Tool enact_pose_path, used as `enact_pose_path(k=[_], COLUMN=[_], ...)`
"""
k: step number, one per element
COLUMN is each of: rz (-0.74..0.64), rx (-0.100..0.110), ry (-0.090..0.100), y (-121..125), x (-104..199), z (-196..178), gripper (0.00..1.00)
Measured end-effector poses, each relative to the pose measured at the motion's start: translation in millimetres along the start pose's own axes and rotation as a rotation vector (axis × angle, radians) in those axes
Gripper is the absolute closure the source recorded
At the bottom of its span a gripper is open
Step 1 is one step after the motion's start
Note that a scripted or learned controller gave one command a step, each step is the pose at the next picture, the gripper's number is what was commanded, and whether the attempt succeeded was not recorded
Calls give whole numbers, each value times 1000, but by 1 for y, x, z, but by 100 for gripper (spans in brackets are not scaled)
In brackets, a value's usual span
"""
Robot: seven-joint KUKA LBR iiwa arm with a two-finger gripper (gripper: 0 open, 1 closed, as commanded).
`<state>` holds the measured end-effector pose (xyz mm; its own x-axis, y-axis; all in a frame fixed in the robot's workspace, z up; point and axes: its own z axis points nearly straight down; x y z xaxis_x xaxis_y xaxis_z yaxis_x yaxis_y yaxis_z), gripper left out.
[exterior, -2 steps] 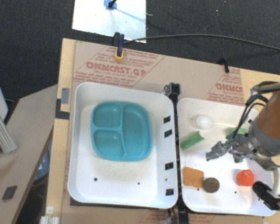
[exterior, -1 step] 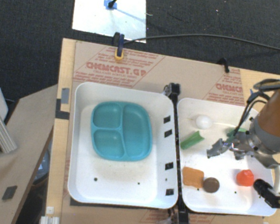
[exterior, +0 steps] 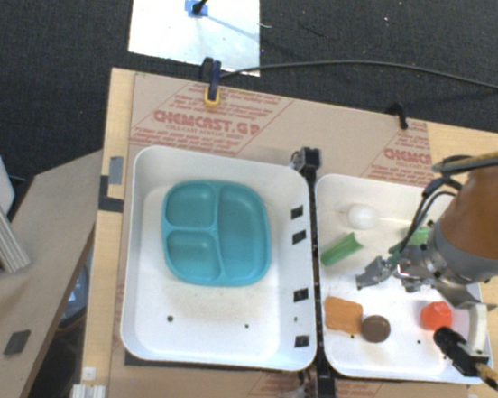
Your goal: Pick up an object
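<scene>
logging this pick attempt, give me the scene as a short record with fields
left bin: teal divided plate
right bin: white ball, green block, orange block, brown ball, red ball
arm: over the right bin, reaching in from the right
gripper: above the bin floor near the green block, nothing seen between its fingers
</scene>
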<state>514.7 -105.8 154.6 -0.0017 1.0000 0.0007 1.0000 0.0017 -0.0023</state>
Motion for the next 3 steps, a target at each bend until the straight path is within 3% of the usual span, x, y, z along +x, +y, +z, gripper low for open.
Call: enact_pose_path(k=[1, 2, 3], rz=[1, 1, 0], rx=[1, -6, -6], ry=[0, -1, -1], y=[1, 2, 3], x=[-8, -8, -8], z=[58, 70, 59], gripper=[0, 0, 100])
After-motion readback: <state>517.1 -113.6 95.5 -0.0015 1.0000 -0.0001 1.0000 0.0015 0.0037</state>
